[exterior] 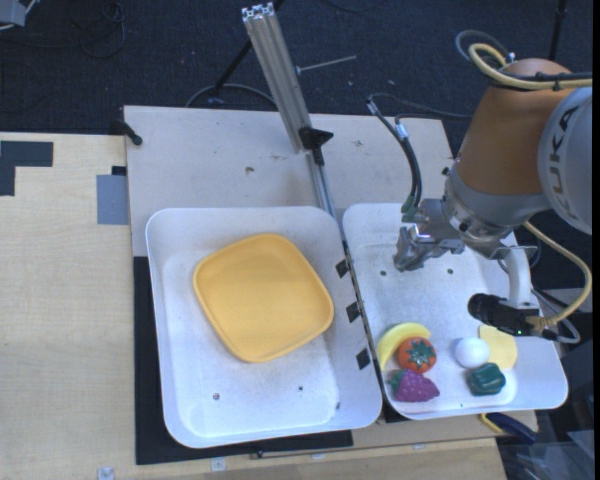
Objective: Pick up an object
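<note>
Camera view — "KUKA" lettering on arm [540,138]

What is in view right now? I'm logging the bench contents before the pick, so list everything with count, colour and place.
Shallow plastic bins: 2, white, side by side on the bench.
Square plastic plate: 1, yellow, middle of the left bin.
Toy banana: 1, yellow, right bin, near edge.
Toy tomato: 1, red, against the banana.
Toy grape bunch: 1, purple, below the tomato.
Small ball: 1, white, right bin.
Small block: 1, green, below the ball.
Flat piece: 1, pale yellow, beside the ball.
Aluminium rail: 1, silver, behind the bins.
Arm: 1, grey and orange, right.
Pincer: 1, metal, over the right bin.
</note>
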### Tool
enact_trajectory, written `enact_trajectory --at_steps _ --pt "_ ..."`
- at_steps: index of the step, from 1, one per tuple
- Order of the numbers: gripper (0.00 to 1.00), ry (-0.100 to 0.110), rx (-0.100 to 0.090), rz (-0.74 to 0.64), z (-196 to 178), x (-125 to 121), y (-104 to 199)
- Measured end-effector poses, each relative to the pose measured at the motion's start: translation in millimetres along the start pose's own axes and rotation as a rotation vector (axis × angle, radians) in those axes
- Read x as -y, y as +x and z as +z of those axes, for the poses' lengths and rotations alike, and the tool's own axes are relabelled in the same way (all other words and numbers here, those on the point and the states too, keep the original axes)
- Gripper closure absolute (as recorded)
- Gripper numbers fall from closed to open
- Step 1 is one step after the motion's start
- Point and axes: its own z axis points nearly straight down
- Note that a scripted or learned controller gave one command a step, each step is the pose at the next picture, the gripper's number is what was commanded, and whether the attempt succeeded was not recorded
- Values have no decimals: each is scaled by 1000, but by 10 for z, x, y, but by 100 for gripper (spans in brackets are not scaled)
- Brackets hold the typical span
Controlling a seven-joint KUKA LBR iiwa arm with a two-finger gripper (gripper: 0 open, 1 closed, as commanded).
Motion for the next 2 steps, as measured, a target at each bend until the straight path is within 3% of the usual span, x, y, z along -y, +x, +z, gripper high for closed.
enact_trajectory --at_steps 2 --pt "100 1 0 1 263 -31 958"
